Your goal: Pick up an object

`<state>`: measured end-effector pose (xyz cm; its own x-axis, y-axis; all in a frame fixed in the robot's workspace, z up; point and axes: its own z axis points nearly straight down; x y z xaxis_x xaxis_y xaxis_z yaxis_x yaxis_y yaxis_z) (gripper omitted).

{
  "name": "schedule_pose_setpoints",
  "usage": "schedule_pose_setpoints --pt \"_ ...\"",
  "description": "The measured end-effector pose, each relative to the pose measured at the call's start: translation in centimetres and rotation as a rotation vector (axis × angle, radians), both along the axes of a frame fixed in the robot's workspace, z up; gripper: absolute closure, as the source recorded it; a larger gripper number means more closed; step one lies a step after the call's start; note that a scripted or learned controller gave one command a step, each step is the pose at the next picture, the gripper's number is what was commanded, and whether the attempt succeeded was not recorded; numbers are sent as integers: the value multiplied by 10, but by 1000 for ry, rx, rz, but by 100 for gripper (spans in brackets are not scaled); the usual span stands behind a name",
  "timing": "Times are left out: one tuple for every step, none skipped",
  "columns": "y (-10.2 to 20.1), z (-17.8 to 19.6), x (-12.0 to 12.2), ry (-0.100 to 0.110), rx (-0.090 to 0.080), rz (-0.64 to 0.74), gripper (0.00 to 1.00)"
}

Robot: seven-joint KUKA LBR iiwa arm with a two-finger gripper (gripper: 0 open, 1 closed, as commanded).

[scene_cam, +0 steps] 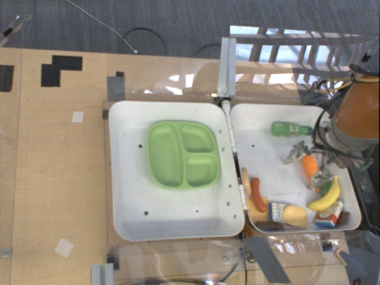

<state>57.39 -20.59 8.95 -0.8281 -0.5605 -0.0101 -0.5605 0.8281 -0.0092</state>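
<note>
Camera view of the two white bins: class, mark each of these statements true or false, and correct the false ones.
1. The green divided plate lies in the left bin. True.
2. The green bottle lies on its side near the far wall of the right bin. True.
3. The banana lies on the green divided plate. False: it lies in the right bin, near that bin's right side.
4. The arm reaches over the left bin. False: its gripper is over the right bin, beside the carrot.
5. The hot dog lies beside the divider between the bins. True.
</note>
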Motion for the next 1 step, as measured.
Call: schedule_pose_setpoints --pt "2 15 5 -17 0 -2 100"
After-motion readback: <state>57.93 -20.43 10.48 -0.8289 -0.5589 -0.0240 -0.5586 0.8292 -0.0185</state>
